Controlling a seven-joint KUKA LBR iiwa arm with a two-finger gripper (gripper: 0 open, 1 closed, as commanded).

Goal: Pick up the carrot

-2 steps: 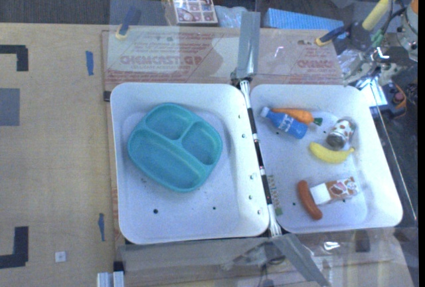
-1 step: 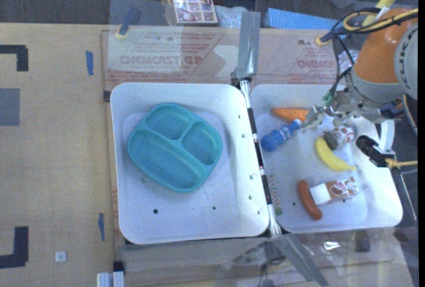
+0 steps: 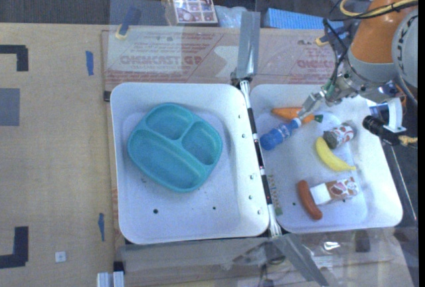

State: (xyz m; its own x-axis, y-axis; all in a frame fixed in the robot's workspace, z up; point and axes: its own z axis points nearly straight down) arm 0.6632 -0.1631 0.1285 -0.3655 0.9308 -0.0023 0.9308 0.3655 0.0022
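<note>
While the carrot (image 3: 287,111) lies flat on the floor of the right bin (image 3: 382,212), near its far wall and just beyond the blue bottle (image 3: 281,134), the jaws (image 3: 315,103) hang close to its right end; whether they are open, closed or touching it cannot be told at this slant. The pick appears not yet made: the carrot seems to rest unlifted, so grasp and lift remain. A banana (image 3: 333,155), a sausage (image 3: 310,199) and two small cartons share that bin; a teal plate (image 3: 174,146) sits in the left bin (image 3: 126,212). Upper arm links are cut off at the frame's right.
</note>
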